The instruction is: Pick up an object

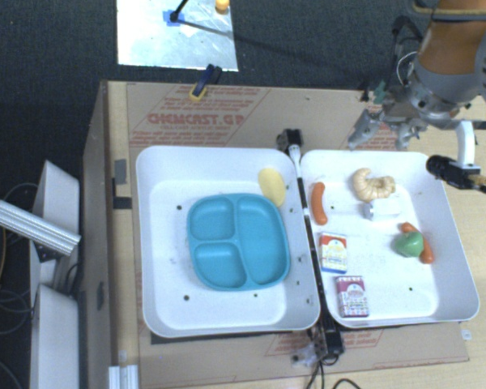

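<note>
**Arm Waits Above Right Bin, Nothing Yet Lifted**

The croissant-shaped pastry toy [374, 185], pale tan and curled into a plump crescent, lies near the back of the right bin [445, 241], the piece closest to my pincer and so, I judge, the likeliest pick. It rests flat, touching a small white block [382, 209] just in front of it, which could crowd a grasp from that side. To its left an orange-red hot dog [318, 203] lies lengthwise along the bin's inner wall. Toward the right wall sits a green vegetable [409, 242] with a carrot [424, 252] tucked against it. Nearer the front lie two small printed boxes, one with a yellow and white face [334, 254] and one darker red [352, 296], both flat and apart from each other. The pieces are spread out, probably so that each can be taken singly.

My pincer [382, 128] hangs beyond the bin's back rim, over the cardboard [194, 118], with its two fingers spread and nothing between them. I hold it high and clear, which I take as the stance ahead of a descent.

In the left bin [158, 217], a blue divided plate [237, 241] takes the middle, and a yellow lemon [271, 185] rests by its far right corner.
</note>
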`<state>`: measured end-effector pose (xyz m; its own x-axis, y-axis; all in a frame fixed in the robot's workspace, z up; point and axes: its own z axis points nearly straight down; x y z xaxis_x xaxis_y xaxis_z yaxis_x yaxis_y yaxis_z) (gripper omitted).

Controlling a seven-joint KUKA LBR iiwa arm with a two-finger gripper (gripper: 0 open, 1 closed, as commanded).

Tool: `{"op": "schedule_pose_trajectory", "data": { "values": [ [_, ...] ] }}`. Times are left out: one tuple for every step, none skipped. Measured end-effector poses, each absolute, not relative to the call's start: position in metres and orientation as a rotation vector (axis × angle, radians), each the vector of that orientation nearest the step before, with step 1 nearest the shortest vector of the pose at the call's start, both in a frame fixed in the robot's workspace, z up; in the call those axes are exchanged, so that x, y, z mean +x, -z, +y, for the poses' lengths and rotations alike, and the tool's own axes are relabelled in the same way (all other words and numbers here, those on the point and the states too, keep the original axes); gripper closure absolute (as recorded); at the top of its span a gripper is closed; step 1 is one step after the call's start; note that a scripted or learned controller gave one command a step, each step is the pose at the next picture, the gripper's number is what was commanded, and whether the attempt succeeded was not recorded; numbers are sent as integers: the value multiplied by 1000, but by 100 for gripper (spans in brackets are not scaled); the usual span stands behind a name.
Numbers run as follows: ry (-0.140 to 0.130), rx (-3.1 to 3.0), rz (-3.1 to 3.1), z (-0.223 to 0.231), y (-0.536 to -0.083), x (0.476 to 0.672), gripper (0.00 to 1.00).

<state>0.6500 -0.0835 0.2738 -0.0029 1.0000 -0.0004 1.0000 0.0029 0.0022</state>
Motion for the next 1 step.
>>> {"op": "schedule_pose_trajectory", "data": {
  "values": [
    [3,2220,2222,-165,-181,644,0]
  ]
}}
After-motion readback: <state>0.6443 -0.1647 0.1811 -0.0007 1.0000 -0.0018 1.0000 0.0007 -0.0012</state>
